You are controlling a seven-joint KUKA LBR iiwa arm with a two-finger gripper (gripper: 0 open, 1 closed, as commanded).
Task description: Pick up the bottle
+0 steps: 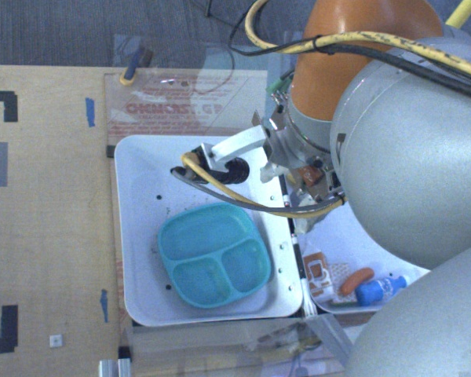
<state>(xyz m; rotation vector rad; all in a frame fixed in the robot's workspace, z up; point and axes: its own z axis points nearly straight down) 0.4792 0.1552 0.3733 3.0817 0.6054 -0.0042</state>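
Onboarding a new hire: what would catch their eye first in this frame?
The grey arm with its orange band looms over the right bin, covering most of it. Next, the teal divided plate in the left bin. The blue-capped bottle lies at the right bin's near edge, beside an orange sausage-like thing.

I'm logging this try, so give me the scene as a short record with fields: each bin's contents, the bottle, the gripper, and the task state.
left bin: white; holds a teal three-compartment divided plate
right bin: white; largely covered by the arm
bottle: blue, lying in the right bin, low in the view
beside bottle: orange oblong thing; orange-and-white small box
gripper: above the wall between the bins, apart from the bottle
task state: bottle not picked up
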